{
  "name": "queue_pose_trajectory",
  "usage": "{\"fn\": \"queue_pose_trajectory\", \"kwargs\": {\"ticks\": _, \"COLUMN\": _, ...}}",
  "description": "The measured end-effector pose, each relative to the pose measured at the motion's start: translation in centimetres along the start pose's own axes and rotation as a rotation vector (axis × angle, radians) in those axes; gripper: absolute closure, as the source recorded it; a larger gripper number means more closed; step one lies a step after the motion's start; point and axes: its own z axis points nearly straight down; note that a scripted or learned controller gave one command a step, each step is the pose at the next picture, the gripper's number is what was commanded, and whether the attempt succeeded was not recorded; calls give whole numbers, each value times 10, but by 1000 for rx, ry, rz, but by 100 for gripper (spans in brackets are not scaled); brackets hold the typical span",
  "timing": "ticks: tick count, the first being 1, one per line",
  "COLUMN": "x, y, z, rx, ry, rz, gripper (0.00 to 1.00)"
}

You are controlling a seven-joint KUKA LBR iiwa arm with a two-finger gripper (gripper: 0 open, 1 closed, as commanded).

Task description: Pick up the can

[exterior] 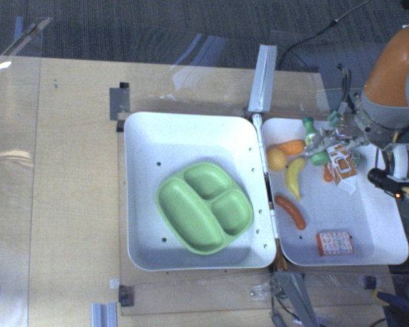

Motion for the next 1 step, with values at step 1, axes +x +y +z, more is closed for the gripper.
{"fn": "queue_pose_trajectory", "kwargs": {"ticks": 1, "x": 3, "y": 59, "z": -13, "rx": 0, "ry": -1, "rz": 185, "gripper": 100}}
